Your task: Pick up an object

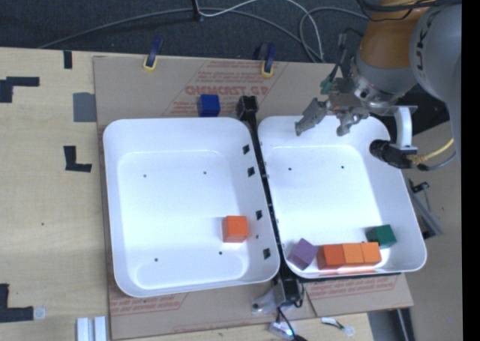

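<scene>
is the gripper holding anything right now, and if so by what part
Nothing is held. The gripper hangs open over the right bin's far edge, with no block between its fingers.

The jaws stand spread over the far rim of the right bin (pixel 390 182), near its back edge, and nothing is between them. The left bin (pixel 127 182) lies to the left of the jaws and touches the right bin along a middle seam.

In the right bin, well in front of the jaws, four things lie along the near wall. A long block (pixel 349 255) is almost straight before the jaws. A small tilted block (pixel 302 253) touches its left end, and a small cube (pixel 382 236) is just behind its right end.

In the left bin, one cube (pixel 235 228) lies far to the left and front of the jaws. On the counter (pixel 45 182), another cube (pixel 209 104) sits behind the left bin, left of the jaws.
</scene>
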